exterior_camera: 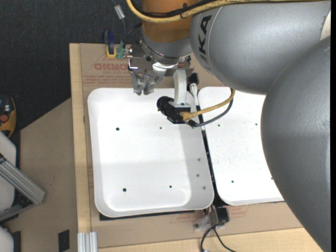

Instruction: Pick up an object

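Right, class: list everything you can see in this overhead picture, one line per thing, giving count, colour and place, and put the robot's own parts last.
left bin: one, white, shallow, left half of the bench, with small dark dots on its floor.
right bin: one, white, beside the left bin, partly under the arm.
bench board: one, tan, under both bins, red lettering at its far edge.
small clips: a few, blue, yellow and green, far edge of the board.
arm: one, grey with an orange band, reaching in from the right.
tool: one, metal grey, over the far edge of the left bin.
hose: one, yellow, looping below the wrist.
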`<state>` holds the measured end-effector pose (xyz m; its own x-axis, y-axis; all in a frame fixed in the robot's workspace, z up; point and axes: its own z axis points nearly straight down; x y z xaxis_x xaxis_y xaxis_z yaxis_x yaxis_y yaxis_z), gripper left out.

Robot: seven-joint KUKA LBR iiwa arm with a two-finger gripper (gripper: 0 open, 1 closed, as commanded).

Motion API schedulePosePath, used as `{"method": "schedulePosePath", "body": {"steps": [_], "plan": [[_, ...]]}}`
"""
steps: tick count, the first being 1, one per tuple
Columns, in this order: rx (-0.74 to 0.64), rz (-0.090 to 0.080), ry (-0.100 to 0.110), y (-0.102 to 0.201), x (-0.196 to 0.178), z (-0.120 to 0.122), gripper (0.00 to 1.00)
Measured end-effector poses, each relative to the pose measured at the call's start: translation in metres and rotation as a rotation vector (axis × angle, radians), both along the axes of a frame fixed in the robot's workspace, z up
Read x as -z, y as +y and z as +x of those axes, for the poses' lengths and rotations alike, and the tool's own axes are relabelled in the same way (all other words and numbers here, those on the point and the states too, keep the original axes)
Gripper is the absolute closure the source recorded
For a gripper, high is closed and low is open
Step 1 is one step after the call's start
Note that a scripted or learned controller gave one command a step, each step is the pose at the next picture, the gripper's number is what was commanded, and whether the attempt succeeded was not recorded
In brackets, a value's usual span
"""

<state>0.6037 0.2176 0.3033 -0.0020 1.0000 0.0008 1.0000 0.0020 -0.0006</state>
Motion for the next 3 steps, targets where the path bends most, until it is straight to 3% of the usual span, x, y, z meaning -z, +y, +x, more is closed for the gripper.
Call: {"method": "schedulePosePath", "body": {"steps": [1,2,3], "plan": [[0.003,0.000,-0.003,-0.021,-0.023,-0.012,1.00],[0.000,-0.002,0.005,0.008,0.028,-0.003,1.00],[0.004,-0.001,0.003,-0.007,0.004,-0.026,1.00]]}}
